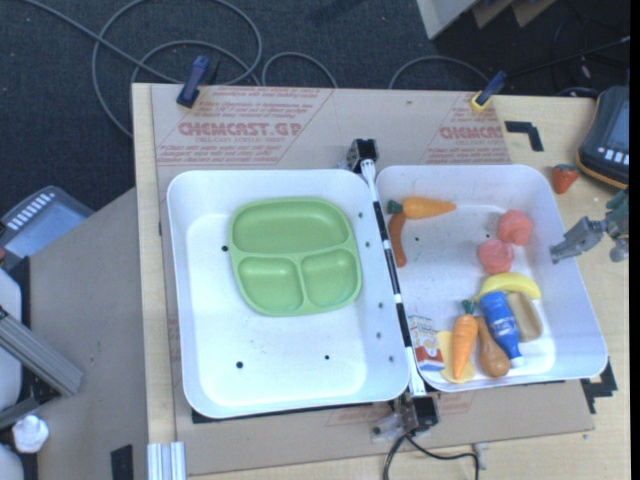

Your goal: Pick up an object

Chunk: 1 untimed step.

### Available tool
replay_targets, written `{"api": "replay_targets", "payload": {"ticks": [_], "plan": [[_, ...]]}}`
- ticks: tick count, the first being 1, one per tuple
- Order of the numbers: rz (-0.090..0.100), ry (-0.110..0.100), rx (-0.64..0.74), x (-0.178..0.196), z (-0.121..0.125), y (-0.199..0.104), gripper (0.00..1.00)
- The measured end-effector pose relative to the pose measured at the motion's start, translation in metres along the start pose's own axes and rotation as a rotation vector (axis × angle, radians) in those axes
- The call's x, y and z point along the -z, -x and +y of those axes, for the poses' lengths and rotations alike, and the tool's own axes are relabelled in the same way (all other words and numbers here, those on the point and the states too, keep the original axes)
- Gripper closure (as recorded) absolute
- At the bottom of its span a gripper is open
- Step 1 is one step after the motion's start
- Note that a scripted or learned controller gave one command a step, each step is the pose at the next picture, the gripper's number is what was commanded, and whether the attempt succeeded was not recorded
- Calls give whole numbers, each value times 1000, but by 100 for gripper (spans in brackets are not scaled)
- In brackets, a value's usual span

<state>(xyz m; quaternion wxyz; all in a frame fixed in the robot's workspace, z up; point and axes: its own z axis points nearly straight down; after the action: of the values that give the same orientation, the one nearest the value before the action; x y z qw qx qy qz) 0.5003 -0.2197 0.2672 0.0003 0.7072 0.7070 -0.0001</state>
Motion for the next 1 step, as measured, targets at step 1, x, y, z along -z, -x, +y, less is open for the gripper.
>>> {"api": "replay_targets", "payload": {"ticks": [1], "plan": [[0, 1, 2, -183, 40, -30, 0]]}}
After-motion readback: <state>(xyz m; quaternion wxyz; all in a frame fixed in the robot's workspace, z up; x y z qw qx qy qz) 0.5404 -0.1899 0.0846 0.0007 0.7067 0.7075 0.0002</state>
